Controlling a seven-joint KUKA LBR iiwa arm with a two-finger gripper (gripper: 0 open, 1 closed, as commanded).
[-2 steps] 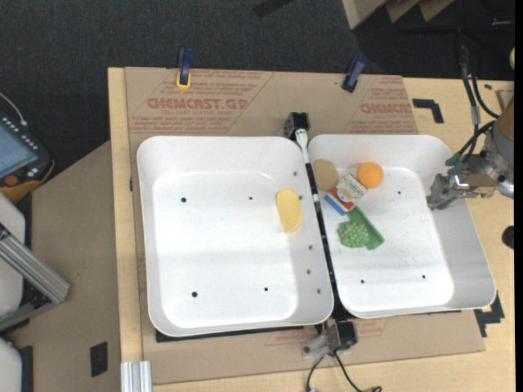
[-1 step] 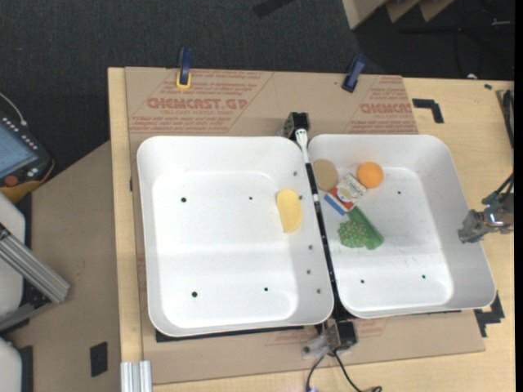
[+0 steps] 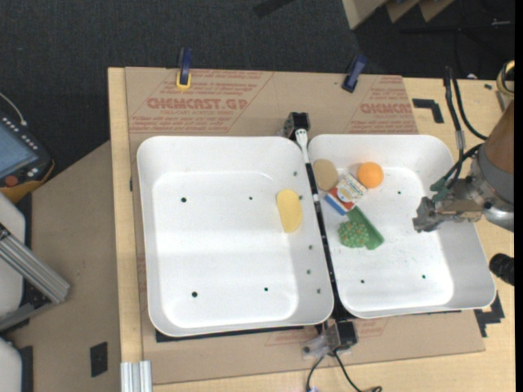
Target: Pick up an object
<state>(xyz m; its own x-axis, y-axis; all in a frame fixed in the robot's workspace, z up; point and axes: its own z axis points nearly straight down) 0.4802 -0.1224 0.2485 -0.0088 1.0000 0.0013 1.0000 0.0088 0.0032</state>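
The right bin holds an orange ball, a tan oval piece, a small white and red packet, a blue strip and a green bumpy lump, all clustered at its left side. A yellow oblong object lies at the right side of the left bin. My gripper hangs over the right side of the right bin, well to the right of the green lump and apart from every object. Nothing shows in it.
The two bins meet along a dark divider. They rest on a cardboard sheet held by a yellow clamp and a blue clamp at the back. Cables run near the arm on the right.
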